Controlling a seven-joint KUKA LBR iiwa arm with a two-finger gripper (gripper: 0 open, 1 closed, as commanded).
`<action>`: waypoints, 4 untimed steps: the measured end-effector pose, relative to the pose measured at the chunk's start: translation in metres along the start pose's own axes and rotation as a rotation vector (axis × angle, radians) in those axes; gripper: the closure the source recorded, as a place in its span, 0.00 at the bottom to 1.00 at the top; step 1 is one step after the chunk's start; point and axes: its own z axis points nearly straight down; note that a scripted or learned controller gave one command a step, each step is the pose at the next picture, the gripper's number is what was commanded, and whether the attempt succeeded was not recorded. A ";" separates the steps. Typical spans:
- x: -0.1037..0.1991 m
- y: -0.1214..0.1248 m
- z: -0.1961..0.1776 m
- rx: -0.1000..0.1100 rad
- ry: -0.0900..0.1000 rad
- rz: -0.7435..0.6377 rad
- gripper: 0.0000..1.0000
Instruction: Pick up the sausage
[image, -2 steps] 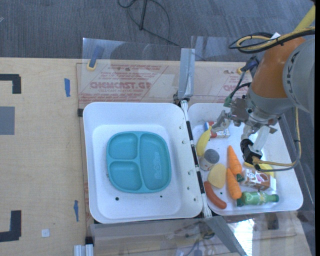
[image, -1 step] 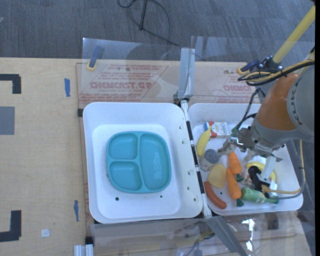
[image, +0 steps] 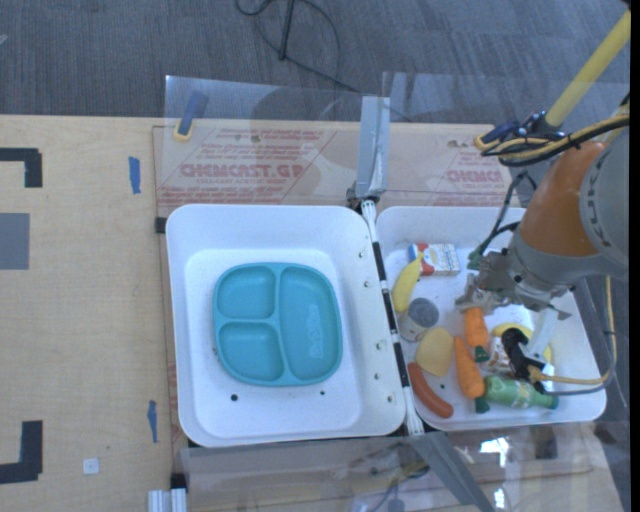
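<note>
The short reddish-brown sausage (image: 430, 392) lies at the near left corner of the right-hand shallow white bin (image: 590, 405), its long axis slanting from upper left to lower right. The claw (image: 490, 297) hangs well apart from it, up and to the right, over an orange carrot (image: 477, 327). Whether the claw is open I cannot tell; nothing shows held.
</note>
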 end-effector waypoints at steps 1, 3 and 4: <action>0.078 0.070 -0.086 0.010 0.002 -0.009 1.00; 0.196 0.061 -0.154 0.011 -0.001 0.389 1.00; 0.303 0.039 -0.045 0.017 -0.004 0.603 1.00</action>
